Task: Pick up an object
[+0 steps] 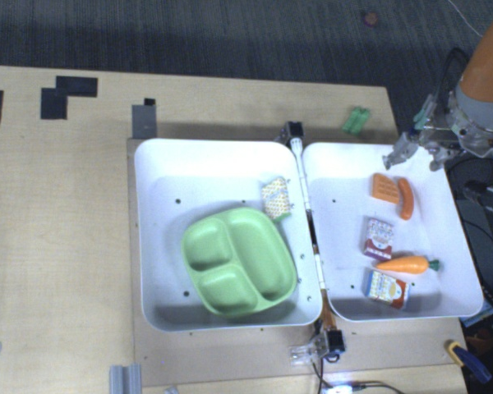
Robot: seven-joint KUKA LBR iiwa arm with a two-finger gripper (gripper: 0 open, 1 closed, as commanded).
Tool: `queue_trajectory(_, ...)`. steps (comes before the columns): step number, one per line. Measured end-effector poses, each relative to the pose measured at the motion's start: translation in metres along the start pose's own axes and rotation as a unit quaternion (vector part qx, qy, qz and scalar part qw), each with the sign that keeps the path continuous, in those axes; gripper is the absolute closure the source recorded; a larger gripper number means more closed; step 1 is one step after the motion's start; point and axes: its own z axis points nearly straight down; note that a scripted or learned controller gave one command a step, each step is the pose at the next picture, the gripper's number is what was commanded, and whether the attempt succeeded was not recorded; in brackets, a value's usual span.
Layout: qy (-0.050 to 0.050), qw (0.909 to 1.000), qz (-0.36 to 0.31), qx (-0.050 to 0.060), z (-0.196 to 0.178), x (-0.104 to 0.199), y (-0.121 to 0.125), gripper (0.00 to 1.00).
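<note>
While the two-finger gripper is held spread and holding nothing above the right white bin's far edge, a centred descent is advised onto the nearby orange sausage-in-bun toy, lying just left and nearer.

Even overhead light; soft, slightly blurry; perhaps mild glare.

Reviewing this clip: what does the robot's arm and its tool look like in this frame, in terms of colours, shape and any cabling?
The arm shows a rounded orange band above a grey wrist section. Below it, the tool is a pale grey metallic assembly with thin fingers. Dark cables loop beside the wrist along the right side. No markings or labels are legible at this resolution.
</note>
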Motion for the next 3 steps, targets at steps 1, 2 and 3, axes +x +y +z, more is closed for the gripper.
queue_trajectory(1,0.002,1.0000,-0.001,0.003,0.125,0.069,-0.002,0.00)
queue_trajectory(2,0.001,1.0000,-0.001,0.000,0.135,0.083,0.037,0.00)
queue_trajectory(3,0.000,1.0000,-0.004,-0.002,0.123,0.083,0.038,1.00)
